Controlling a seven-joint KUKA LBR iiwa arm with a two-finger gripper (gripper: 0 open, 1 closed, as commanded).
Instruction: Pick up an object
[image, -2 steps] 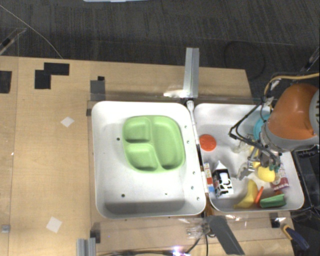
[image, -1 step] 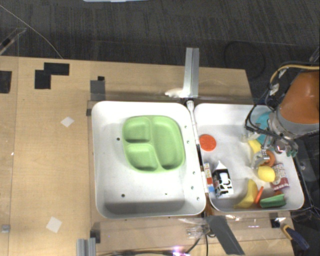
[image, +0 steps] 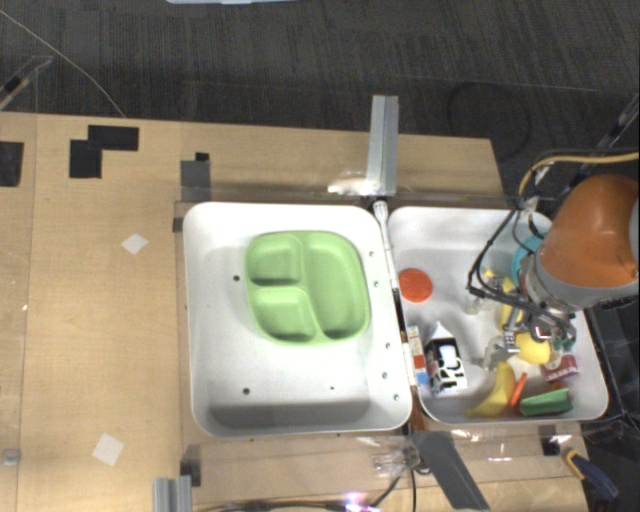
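Now, from above, the bench (image: 90, 330) carries two white bins side by side. The left bin (image: 215, 330) holds one green tray (image: 305, 285) with three compartments; its long side runs roughly from upper left to lower right, slightly tilted against the bin's walls.

The right bin (image: 440, 235) holds the clutter. I count one orange disc (image: 415, 286) near the dividing wall, lying flat. Below it sits one small black-and-white box (image: 446, 366), its long axis running about up and down the picture, close to the inner wall. One banana (image: 493, 392) lies toward the near right corner, its length slanting from lower left to upper right. Just beside it is one thin orange stick (image: 518, 390), perhaps a carrot, pointing the same slanted way. One green block (image: 545, 402) lies across the corner, long axis nearly level left to right. One dark red item (image: 562, 370) sits above it by the right wall; what it is I cannot tell. One round yellow thing (image: 534, 349) shows right under the arm's tip.

The arm (image: 590, 232), its orange band uppermost, reaches in from the right over the right bin. The gripper (image: 528, 335) hangs low among cables, just above the yellow thing. Whether its jaws are wide, narrow or closed on anything, I cannot tell.
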